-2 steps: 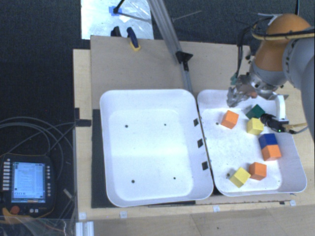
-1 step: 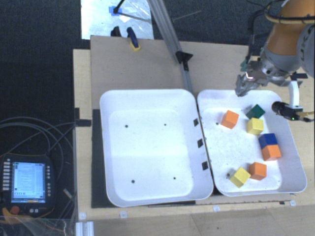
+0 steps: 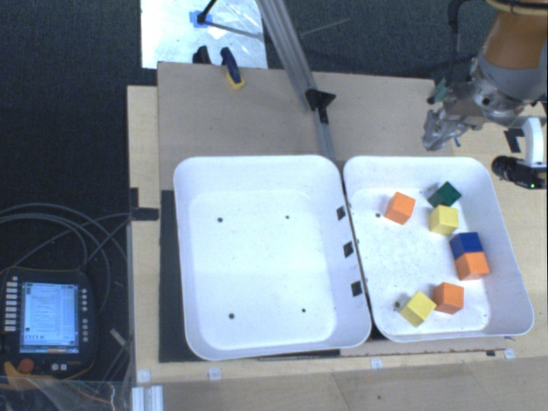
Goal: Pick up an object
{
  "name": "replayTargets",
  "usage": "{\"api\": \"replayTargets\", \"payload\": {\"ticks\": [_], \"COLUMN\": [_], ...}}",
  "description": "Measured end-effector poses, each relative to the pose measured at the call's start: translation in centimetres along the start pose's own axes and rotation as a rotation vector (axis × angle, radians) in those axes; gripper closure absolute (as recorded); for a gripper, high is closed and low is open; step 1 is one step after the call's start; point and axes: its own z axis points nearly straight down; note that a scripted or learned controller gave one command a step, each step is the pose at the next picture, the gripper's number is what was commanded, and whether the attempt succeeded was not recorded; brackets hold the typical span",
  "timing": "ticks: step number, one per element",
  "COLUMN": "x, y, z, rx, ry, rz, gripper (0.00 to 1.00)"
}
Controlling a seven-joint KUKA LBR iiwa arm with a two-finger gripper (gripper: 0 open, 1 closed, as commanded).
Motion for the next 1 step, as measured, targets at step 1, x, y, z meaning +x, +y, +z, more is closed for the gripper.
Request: {"api": "replayTargets", "payload": {"ticks": [1], "x": [4.28], "y": [-3.55], "z": [0.58], "rx": [0.009], "ry": [0.003], "rz": [-0.003], "gripper": [1.0]}}
